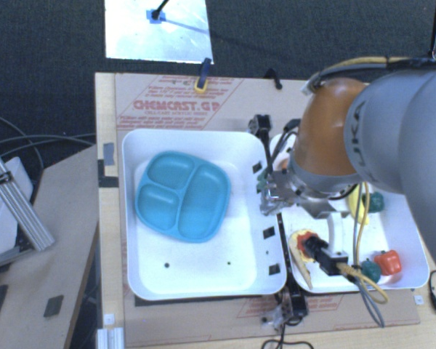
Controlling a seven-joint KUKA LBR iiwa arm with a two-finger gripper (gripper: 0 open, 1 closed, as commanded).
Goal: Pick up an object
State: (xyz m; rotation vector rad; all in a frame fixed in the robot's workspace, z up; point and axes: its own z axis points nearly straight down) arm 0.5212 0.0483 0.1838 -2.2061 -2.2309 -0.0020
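Left bin (196, 271): holds a blue divided plate (182, 196), lying flat, top up, towards the bin's back-left, well apart from the near wall. Plate is a rounded rectangle, not far from square. Its long axis seems to run from back-left to front-right of the view, slightly askew to the bin walls. The main rib runs roughly front to back. One big compartment sits on the side nearer the arm, w/ two smaller ones on the far side.

Right bin (403, 242): small items. An orange-red piece (388, 261) sits near the front-right corner w/ a teal piece (369, 271) just beside it, maybe touching. Another teal piece (377, 203) lies further back, at the edge of the arm's outline. A yellow-and-red item (301, 240) lies near the bin's left wall, partly covered. All are too small to give a long axis or heading.

Arm (410, 122): comes in from the view's right, the big grey link crossing over the right bin. Orange band (327, 133) sits above the wrist (305, 187). Wrist points down and hangs over the strip between the 2 bins, close to the left bin's right wall.

Jaws: under the wrist, hidden by it, so I can't tell whether they are spread or pressed together. Nothing is seen pinched.

Both bins rest on a printed brown sheet (176, 105) on the desk (105, 122).
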